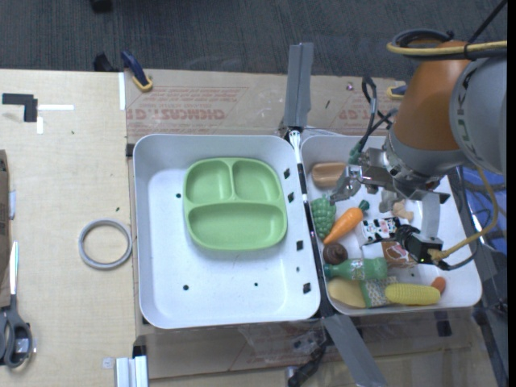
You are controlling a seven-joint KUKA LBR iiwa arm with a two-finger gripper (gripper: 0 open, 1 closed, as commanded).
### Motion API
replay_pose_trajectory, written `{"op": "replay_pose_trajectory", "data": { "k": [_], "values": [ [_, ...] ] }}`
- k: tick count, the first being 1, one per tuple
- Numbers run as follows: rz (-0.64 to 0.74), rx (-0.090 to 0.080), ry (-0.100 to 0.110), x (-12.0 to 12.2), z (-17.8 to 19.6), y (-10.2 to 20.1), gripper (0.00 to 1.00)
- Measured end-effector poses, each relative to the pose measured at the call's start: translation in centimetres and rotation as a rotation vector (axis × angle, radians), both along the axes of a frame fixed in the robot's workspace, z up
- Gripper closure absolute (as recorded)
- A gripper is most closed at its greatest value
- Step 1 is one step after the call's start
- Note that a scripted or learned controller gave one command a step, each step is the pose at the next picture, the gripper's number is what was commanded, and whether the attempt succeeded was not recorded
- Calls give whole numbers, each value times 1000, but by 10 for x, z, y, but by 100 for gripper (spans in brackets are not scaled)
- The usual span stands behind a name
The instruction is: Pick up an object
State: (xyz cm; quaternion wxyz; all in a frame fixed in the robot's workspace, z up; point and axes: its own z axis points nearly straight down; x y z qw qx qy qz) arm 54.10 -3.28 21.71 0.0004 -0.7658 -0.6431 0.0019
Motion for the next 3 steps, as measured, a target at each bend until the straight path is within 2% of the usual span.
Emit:
{"op": "replay_pose_trajectory", "data": {
  "k": [1, 2, 3],
  "values": [
    [155, 0, 1, 37, -114, -67, 0],
    [387, -2, -5, 26, -124, -75, 0],
    [303, 1, -2, -5, -6, -93, 0]
  ]
}}
